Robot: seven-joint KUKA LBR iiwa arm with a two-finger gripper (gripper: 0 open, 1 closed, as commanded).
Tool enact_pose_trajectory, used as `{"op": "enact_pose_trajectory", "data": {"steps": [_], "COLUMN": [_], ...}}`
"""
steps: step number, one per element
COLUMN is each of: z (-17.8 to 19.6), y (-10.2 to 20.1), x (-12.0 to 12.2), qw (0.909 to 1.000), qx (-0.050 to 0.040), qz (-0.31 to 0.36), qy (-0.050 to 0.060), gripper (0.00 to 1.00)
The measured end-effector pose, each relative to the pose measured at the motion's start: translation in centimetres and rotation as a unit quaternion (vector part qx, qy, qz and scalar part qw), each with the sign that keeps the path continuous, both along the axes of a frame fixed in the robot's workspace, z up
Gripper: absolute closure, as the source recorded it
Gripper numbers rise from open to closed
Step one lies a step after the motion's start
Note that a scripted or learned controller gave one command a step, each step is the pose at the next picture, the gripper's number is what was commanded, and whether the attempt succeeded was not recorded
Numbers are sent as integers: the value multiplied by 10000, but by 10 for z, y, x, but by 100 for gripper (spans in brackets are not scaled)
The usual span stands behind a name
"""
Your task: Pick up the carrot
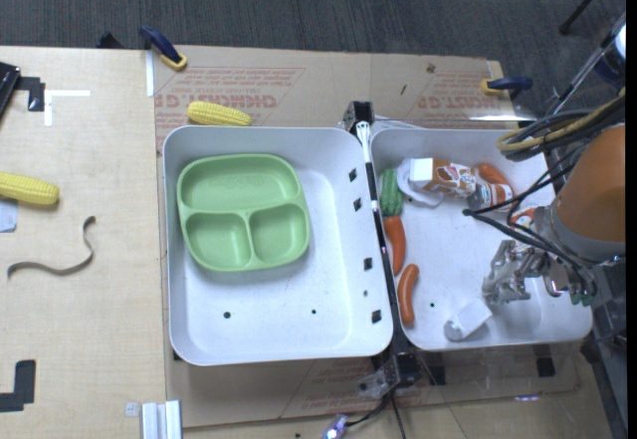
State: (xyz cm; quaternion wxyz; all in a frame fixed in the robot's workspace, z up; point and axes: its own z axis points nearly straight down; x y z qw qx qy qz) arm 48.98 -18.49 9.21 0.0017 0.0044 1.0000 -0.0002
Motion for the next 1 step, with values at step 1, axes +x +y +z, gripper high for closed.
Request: {"op": "enact_pose_trajectory", "data": {"steps": [1], "z": [52], "y": [-37], "x": [-11], "qw": [9967], "qx": [-6], "qz": [809], "qy": [-8], "gripper": [100]}}
